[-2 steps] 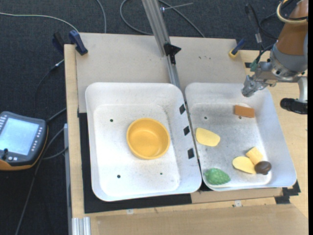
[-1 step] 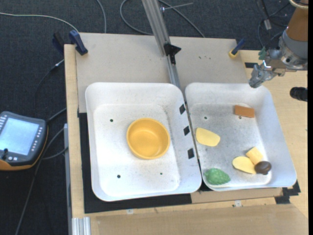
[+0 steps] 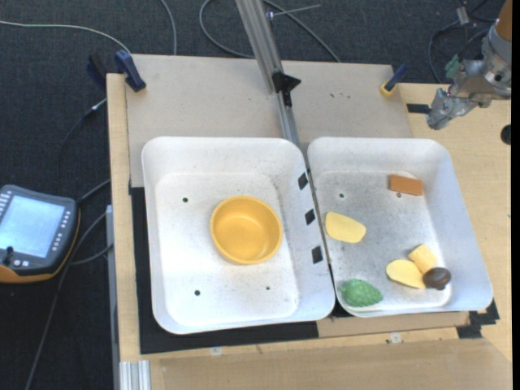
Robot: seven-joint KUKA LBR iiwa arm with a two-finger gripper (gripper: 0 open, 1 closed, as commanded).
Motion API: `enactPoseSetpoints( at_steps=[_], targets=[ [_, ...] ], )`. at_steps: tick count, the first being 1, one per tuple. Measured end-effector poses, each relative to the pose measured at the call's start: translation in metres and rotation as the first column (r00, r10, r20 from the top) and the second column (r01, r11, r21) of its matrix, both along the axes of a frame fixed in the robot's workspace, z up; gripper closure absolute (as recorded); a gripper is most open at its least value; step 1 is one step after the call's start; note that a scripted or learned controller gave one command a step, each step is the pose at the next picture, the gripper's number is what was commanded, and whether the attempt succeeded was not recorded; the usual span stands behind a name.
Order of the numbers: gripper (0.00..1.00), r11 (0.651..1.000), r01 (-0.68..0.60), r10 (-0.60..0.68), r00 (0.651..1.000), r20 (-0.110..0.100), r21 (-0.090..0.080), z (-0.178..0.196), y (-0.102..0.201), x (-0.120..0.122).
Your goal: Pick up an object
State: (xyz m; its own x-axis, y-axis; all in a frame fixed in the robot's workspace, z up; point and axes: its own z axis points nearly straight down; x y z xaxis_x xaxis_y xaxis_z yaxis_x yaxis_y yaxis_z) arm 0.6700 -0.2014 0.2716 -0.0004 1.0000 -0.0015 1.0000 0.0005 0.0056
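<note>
While the arm sits at the camera view's upper right, off beyond the bins, the scene reads as follows.

Gripper: the gripper hangs over the bare bench past the far right corner of the right bin; whether it is parted or closed I cannot tell, and nothing shows in its hold.
Right bin contents: an orange-brown block near the far wall; a pale yellow flat piece towards the left side; a green lumpy piece at the near left corner, against the wall.
Near right cluster: a yellow wedge, a yellow cylinder and a dark brown round piece lie crowded together, the brown one touching the cylinder and just beside the wedge.
Left bin: the left bin holds a yellow bowl, upright, near its middle.
Between the bins: the two rims meet, with small black tabs along the seam.
In the way: a metal pole slants over the far bench and ends at the seam, well apart from the loose pieces.
Around: blue clamps on the bench's far left, a yellow clamp at far right, a handheld pendant on the dark floor at left, cables beyond.
</note>
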Motion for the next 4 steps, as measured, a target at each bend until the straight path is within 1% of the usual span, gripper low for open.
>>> enactPoseSetpoints(
  at_steps=[1,2,3,4],
  targets=[
    [1.0,1.0,-0.003,0.003,1.0,-0.005,0.002,-0.014,0.049,-0.02],
    [1.0,1.0,-0.004,0.004,1.0,-0.004,0.003,-0.007,0.096,-0.038],
    [1.0,1.0,-0.004,0.004,1.0,-0.005,0.003,-0.013,0.153,-0.046],
    [1.0,1.0,-0.003,0.003,1.0,-0.006,0.002,-0.024,0.193,-0.066]
  ],
)
